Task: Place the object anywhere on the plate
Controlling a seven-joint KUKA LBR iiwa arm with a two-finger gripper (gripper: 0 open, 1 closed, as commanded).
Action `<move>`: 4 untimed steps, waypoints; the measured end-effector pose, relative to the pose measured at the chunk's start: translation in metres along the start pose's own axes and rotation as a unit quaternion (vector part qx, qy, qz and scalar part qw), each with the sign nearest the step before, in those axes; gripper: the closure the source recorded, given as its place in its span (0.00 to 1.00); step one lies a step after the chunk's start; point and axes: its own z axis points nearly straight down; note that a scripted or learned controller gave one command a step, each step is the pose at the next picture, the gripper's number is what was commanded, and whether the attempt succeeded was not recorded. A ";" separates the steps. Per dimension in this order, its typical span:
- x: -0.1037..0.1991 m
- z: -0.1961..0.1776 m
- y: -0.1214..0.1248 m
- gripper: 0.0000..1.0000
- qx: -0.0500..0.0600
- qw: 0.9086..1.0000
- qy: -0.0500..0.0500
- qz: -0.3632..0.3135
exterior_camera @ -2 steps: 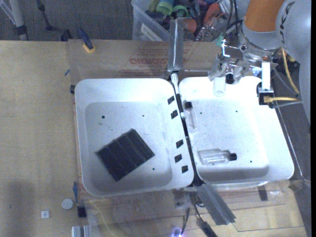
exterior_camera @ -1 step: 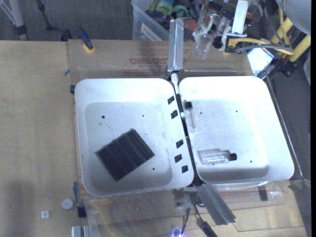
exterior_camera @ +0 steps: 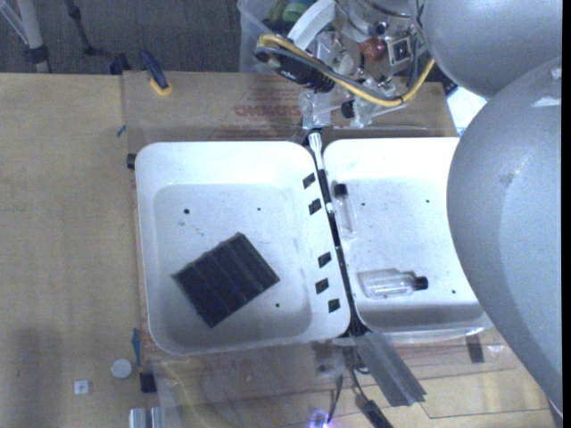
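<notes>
Looking down through the camera view, the small clear plastic bottle with a black cap (exterior_camera: 391,283) is seen lying on its side in the right white bin (exterior_camera: 446,163), towards that bin's near edge and well apart from the divider. The dark ribbed square plate (exterior_camera: 225,278) sits flat in the left white bin (exterior_camera: 147,239), turned at an angle. The grey arm's gripper (exterior_camera: 332,105) hangs over the far rim where the two bins meet, nowhere near the bottle, with nothing seen in it. Whether it's open or closed can't be told, since the wrist cabling hides too much.

So the pick hasn't been made yet, by the look of it. For a decent grab, the bottle should probably be approached from straight above and squeezed across its narrow body, not along its length, since a round bottle on its side is likely to roll away if nudged. Another small clear item with a dark tip (exterior_camera: 342,205) lies just beside the divider; it's too blurry to name and is best avoided. Once lifted, the bottle should be carried high over the divider and set down mid-plate.
</notes>
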 end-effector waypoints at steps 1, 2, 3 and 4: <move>0.030 -0.053 -0.100 1.00 -0.001 0.997 0.002 -0.082; 0.030 -0.062 -0.096 1.00 -0.001 0.997 0.003 -0.079; 0.025 -0.052 -0.110 1.00 0.001 0.945 -0.003 -0.326; 0.046 -0.053 -0.100 1.00 -0.001 0.844 -0.001 -0.536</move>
